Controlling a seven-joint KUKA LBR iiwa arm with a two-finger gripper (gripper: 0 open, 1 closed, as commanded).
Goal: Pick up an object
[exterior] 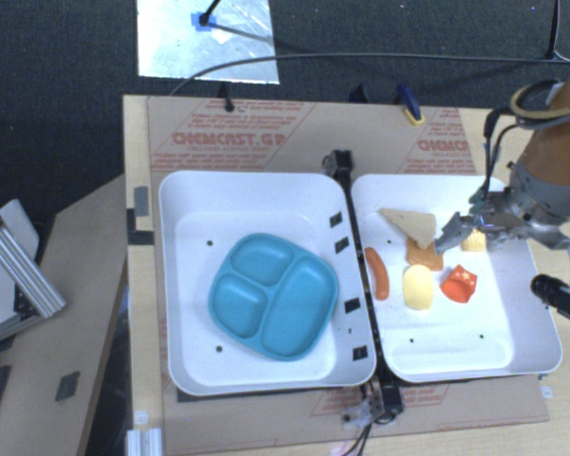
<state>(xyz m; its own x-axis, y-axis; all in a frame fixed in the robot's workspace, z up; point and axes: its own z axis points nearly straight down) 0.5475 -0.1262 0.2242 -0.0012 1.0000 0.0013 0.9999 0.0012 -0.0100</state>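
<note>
Here my gripper (453,233) hangs low in the right bin (522,354), just above the orange block (424,255). Its finger state I cannot tell (too blurred).

I see dark carpet (57,74) around my wooden bench (85,255), with 1 shiny foil sheet (205,27) lying beyond it.

Even overhead light; soft, slightly grainy picture.
Bins (266,190) read bright white with faint shadows inside their walls; the foil sheet (207,27) glares palely; dark floor (47,74) shows noise; the arm (551,150) looks slightly blurred.
</note>
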